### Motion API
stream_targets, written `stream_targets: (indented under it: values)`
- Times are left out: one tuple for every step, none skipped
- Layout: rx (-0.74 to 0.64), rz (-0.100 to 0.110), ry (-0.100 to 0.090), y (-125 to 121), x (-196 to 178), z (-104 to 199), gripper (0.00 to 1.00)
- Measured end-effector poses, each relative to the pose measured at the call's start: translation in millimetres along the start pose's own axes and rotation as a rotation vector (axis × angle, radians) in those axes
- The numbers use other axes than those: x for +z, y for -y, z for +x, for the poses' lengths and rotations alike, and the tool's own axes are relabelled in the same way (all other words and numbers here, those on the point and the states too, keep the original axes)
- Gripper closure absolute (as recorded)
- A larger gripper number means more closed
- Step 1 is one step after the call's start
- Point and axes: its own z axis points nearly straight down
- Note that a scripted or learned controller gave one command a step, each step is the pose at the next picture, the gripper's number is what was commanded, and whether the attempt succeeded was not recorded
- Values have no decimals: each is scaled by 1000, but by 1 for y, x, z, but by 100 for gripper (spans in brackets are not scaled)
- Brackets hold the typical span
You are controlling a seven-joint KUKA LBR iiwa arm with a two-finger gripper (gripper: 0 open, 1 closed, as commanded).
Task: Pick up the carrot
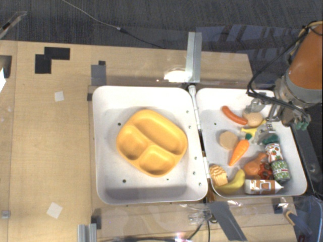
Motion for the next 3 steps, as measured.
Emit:
stream_targets:
  values:
    - [35,-2,-9,-13,135,53,0]
    - [35,2,5,-44,144,48,0]
    - [29,2,17,-45,131,44,100]
